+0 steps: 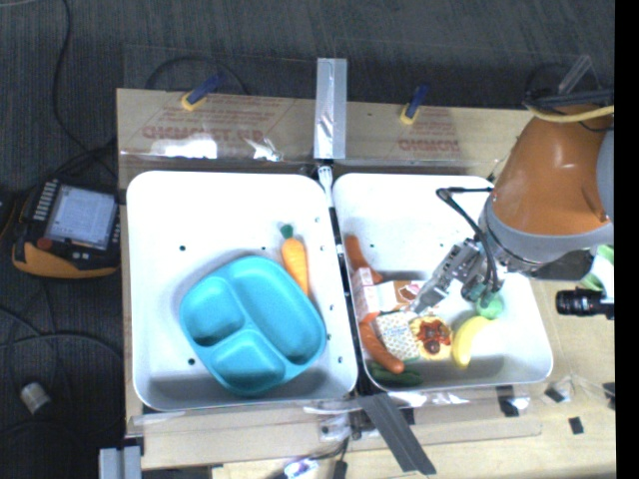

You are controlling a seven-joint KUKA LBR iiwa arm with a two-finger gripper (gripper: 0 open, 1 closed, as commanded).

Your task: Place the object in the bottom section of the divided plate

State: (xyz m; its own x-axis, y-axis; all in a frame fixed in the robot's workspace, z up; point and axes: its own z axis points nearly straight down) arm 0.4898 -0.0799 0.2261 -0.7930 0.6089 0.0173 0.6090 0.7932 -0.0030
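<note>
A blue divided plate [252, 323] lies tilted in the left bin [170, 203]. An orange toy carrot [295, 260] rests just beyond the plate's upper right rim. In the right bin [399, 208] lies a heap of toy food: a red sausage [353, 252], a pink packet [382, 293], a pizza slice [416, 334], a yellow banana [464, 338] and a small green piece [490, 304]. My gripper [435, 294] hangs over this heap, its tip right above the pink packet and the pizza slice. Nothing shows between its fingers.
The grey arm with its orange band [551, 183] covers the right bin's right side. A metal divider post [329, 108] stands behind the bins. A handheld device [70, 230] lies on the floor at the left.
</note>
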